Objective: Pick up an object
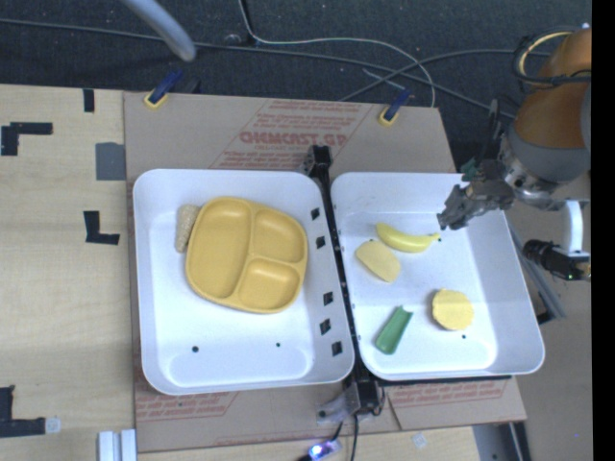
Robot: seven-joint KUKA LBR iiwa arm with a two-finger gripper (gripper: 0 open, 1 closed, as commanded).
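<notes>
The right bin [500,353] holds a yellow banana [405,239], a pale yellow wedge [378,260], a round yellow piece [452,309] and a green stick [392,329]. My gripper [454,217] hangs over the bin's upper right part, just right of the banana's end. Nothing shows between its dark fingers, and their state is unclear.
The left bin [163,286] bears a yellow divided plate [246,254] with a tan sponge-like piece [184,227] tucked at its left edge. A black divider [332,277] with clips runs between the bins. Cables cross the dark floor behind the bench.
</notes>
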